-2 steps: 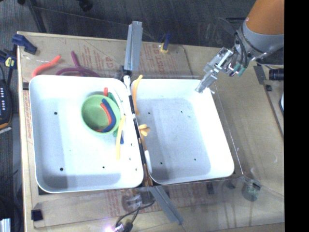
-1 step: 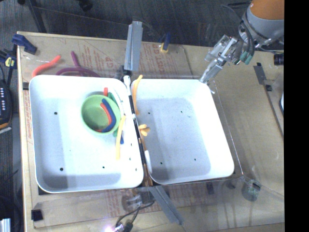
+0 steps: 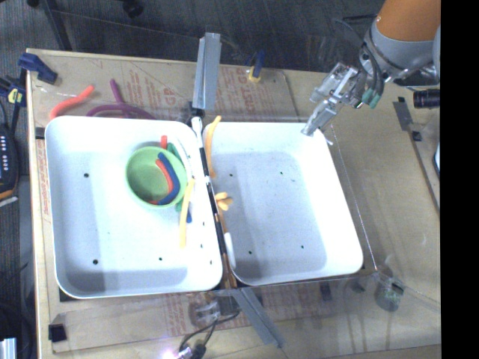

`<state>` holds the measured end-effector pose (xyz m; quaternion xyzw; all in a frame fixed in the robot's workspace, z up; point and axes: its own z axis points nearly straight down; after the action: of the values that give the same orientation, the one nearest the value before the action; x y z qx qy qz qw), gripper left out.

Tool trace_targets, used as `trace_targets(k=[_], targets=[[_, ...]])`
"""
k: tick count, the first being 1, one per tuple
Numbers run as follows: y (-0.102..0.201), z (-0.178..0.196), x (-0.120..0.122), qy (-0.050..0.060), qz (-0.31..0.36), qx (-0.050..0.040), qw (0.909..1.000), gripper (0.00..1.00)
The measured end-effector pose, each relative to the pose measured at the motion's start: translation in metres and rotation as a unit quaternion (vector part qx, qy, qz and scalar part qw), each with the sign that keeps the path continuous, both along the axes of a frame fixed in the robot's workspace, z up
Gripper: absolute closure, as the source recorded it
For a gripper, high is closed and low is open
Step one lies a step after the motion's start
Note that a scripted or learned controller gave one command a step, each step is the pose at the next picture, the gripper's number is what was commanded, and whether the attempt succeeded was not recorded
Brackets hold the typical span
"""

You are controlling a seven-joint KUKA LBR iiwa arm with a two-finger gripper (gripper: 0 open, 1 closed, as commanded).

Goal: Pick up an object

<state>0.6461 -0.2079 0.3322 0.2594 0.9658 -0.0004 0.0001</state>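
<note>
The gripper (image 3: pixel 318 123) hangs over the far right corner of the right bin (image 3: pixel 329 254), tilted down toward the rim; whether it is spread or pressed together I cannot tell, and nothing shows in its grasp. The things to pick sit well apart from it, in the left bin (image 3: pixel 75 260): a green bowl (image 3: pixel 144 175) holding red and blue curved pieces (image 3: pixel 168 176), with a yellow stick (image 3: pixel 185 215) leaning beside it. Another yellow strip (image 3: pixel 209 142) lies along the divide between the bins. Outside, on the bench behind the left bin, rest an orange tool (image 3: pixel 71 101) and a purple cord (image 3: pixel 120 109).
</note>
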Motion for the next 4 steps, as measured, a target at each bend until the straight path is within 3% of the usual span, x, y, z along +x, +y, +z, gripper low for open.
trace_targets(k=[1, 2, 3, 4], targets=[[0.000, -0.037, 0.005, 0.000, 0.016, 0.0009, 0.9999, 0.00], [0.000, 0.011, -0.002, -0.002, 0.027, 0.0003, 0.9996, 0.00], [0.000, 0.030, 0.002, -0.002, 0.082, 0.0001, 0.9966, 0.00], [0.000, -0.007, 0.003, 0.000, 0.164, 0.0002, 0.9865, 0.00]])
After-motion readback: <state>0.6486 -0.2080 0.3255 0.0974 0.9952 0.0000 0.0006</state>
